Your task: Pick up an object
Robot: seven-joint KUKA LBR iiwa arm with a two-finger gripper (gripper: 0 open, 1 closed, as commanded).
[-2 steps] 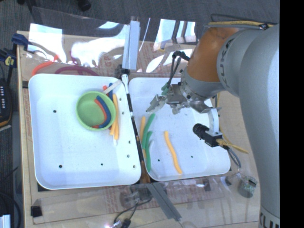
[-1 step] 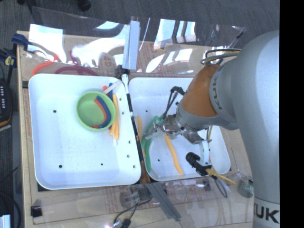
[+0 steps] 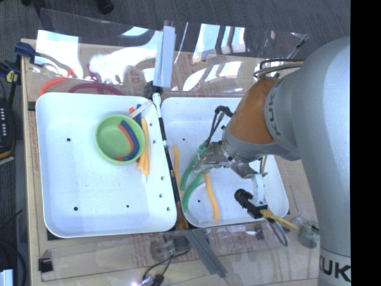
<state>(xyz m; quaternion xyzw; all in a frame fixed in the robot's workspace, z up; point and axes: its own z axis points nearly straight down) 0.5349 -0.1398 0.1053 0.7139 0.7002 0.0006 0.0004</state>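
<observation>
The arm reaches in from the right of the frame; its pincer [image 3: 205,159] sits low in the right bin [image 3: 178,115], at the green curved strip [image 3: 189,180] and just above the orange stick [image 3: 211,196] (whether it is spread or pinching, I cannot tell); the step in hand looks like the grasp itself, and the next move calls for a straight lift. Counted: two bins on the table; one green bowl [image 3: 116,139] in the left bin [image 3: 65,183], centre-left of the frame.
</observation>
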